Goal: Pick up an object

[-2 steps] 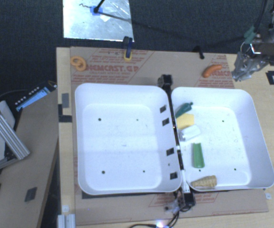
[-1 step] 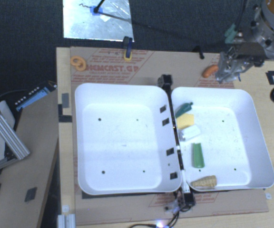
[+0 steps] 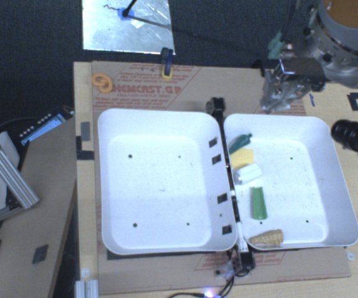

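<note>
L bin (image 3: pixel 160 141) sits bare white, likely the drop side. Clips (image 3: pixel 216 160) run down the seam btw the bins, holding them together.

R bin (image 3: pixel 328 185) has all the pickable stuff, bunched along its left wall by the seam: teal piece (image 3: pixel 239 143) at far end, yellow block (image 3: pixel 242 158) just near of it, white block (image 3: pixel 248 174) touching the yellow one, green stick (image 3: pixel 258 203) nearer, tan cone (image 3: pixel 266 237) at the near edge.

Gripper (image 3: pixel 281 98) hangs beyond the R bin's far rim, well apart from everything, holding nothing; open or closed, can't tell.

Obstacles: the wall and clips crowd the teal, yellow and white pieces. The stick lies freer, prob the easier grab.
</note>
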Tool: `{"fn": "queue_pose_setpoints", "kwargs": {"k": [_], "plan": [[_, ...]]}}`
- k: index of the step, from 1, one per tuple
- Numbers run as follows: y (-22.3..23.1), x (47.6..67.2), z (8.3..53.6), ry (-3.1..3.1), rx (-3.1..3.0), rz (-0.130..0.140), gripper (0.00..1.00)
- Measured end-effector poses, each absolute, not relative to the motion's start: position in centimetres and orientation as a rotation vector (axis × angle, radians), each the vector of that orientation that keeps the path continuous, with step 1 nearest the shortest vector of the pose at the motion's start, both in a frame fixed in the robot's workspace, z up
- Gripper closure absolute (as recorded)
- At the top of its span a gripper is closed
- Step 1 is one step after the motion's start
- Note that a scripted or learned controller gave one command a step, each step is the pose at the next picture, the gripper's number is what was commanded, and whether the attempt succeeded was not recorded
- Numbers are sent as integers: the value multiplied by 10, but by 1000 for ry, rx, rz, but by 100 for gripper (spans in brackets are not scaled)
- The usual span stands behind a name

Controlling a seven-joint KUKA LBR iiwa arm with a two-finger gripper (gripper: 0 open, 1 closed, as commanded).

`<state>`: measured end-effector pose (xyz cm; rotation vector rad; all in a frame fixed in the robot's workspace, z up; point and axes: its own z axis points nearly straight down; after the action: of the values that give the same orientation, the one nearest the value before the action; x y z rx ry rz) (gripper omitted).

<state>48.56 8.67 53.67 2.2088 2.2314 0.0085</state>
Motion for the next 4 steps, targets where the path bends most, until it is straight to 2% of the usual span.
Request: {"fn": "queue_pose_setpoints", "kwargs": {"k": [1,2,3,4], "plan": [[-76,509,535,2200,2233,-1,100],[-27,486,536,2229,2212,5,100],[-167,505,535,2204,2230,-3,100],[-61,486,536,2236,2205,6,100]]}}
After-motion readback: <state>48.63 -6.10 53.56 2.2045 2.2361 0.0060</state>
